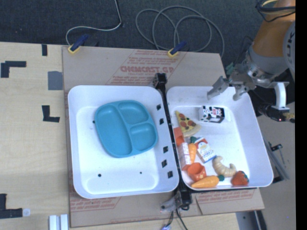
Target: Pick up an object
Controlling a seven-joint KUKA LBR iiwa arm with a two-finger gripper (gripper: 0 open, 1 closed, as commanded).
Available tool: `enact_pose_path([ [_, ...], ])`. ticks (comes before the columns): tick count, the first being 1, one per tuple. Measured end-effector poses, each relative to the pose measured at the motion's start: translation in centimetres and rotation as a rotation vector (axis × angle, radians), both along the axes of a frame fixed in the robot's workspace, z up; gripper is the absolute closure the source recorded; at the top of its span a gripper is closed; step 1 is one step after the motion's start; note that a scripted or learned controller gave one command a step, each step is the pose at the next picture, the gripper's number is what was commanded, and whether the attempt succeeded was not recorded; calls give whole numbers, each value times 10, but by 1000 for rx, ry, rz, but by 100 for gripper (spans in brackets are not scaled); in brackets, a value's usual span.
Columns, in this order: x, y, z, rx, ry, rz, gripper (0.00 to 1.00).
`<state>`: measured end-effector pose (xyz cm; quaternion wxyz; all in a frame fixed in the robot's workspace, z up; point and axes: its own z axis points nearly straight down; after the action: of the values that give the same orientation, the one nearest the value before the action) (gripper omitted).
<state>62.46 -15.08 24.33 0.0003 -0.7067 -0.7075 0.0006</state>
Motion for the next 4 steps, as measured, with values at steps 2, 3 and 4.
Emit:
enact_pose_path([
  [2,25,46,-136,-10,-35,2,0],
  [3,34,38,-137,-11,-39,3,0],
  [4,51,24,-137,0,-23,4,0],
])
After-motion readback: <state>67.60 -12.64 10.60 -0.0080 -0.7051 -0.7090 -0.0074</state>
